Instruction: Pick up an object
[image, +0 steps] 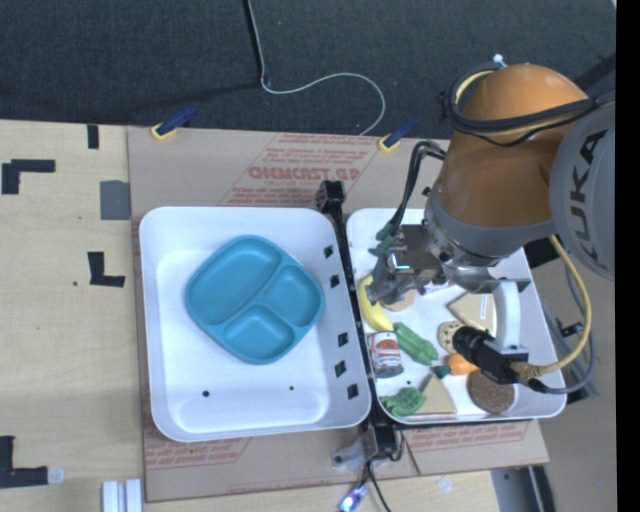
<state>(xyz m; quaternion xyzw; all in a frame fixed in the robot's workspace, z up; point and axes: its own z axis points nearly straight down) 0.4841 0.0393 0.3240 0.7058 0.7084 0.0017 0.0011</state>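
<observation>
Gripper (400, 283) low in the right bin (535, 290), just above a banana (374, 312), nearby a small can (387, 353), green toy pieces (415, 343) and a brown disc (492, 393), blue divided plate (254, 298) in the left bin (165, 300).

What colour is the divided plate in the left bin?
Blue divided plate, clearest in the camera view.

Two shallow white plastic bins sit side by side on a flat cardboard sheet (200, 165). In the left bin (160, 300) lies a blue three-compartment plate (254, 298), near the middle. The right bin (540, 300) holds a yellow banana (374, 313) at its left wall, a small printed can (386, 354) just before it, and a round brown disc (492, 393) in the near right corner.
</observation>
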